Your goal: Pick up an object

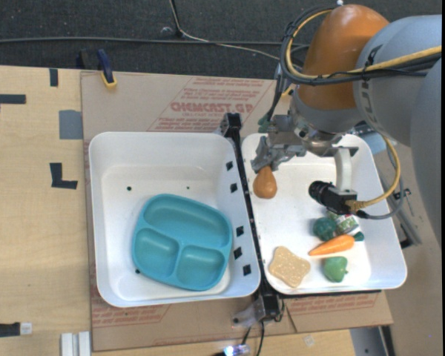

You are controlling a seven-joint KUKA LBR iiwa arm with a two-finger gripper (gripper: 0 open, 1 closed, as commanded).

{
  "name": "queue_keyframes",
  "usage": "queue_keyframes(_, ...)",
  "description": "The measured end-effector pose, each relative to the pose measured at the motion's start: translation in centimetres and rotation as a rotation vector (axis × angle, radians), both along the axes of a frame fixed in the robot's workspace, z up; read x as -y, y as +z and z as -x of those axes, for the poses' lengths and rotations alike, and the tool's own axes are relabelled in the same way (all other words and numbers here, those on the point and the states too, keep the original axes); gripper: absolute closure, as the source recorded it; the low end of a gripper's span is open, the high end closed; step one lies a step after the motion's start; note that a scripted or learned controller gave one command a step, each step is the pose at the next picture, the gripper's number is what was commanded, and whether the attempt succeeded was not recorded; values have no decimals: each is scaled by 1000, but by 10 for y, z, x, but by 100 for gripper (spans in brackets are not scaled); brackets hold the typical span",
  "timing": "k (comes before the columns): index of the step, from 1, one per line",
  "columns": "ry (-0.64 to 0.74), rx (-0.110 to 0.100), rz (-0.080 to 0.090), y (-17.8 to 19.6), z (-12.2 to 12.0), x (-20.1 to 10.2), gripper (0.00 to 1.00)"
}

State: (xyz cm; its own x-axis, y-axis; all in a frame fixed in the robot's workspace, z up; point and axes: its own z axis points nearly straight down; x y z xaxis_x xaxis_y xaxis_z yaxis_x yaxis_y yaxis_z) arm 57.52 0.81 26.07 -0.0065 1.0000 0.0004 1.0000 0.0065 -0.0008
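Hidden: we cannot make out the finger gap of the gripper (pixel 271 158); the arm covers the right bin's (pixel 389 273) far corner.
Right bin: brown pear-shaped object (pixel 265 184) directly under the fingertips; farther off we see bread slice (pixel 288 266), carrot (pixel 331 245), green pieces.
Left bin (pixel 107 162): teal divided tray (pixel 182 240).

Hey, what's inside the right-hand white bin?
The right bin holds a brown pear-shaped piece, a bread slice, a carrot and two green items. The arm covers its far corner, so that part can't be checked.
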Motion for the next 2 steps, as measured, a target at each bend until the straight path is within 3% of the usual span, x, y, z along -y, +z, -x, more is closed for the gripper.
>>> queue_keyframes(2, -1, -2, 1, -24, -33, -92, 100)
